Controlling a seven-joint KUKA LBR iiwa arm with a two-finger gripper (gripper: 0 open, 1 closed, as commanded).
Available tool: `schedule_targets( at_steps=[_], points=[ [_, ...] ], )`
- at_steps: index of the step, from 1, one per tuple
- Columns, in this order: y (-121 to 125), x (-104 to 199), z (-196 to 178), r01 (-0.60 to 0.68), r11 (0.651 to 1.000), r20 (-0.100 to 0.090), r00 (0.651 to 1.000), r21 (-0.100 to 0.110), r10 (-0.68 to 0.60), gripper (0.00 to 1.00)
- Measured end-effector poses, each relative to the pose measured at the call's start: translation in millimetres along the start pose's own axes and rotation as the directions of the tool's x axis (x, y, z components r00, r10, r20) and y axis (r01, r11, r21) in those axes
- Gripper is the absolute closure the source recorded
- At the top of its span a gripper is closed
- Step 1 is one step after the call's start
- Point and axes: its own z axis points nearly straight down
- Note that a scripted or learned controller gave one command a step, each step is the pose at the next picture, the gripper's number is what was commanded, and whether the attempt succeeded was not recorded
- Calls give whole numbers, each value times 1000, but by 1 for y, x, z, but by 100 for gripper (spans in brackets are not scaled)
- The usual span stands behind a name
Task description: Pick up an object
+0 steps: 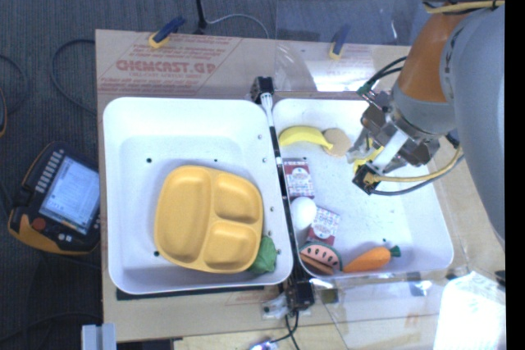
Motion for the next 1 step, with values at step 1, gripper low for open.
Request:
schedule_targets(
  at_steps=[1],
  points=[
    [-48,56,-17,32,1000,-2,999,0,-32,100]
  ],
)
